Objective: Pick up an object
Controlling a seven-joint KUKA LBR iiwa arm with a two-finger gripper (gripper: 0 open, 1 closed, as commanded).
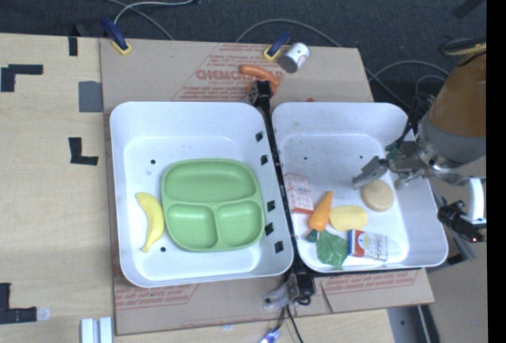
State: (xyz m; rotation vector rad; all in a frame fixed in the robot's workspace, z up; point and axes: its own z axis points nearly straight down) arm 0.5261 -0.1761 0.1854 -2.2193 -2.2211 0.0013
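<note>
Right bin holds carrot, lemon, carton; empty fingers spread above a tan ball.

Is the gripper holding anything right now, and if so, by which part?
Nothing is held. The gripper hangs open above the right bin, beside the round beige piece, with nothing between its fingers.

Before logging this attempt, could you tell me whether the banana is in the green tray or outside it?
Outside. The banana lies on the left bin's white floor, beside the green tray's left edge.

Green plate, yellow banana, orange carrot, white bins.
</note>
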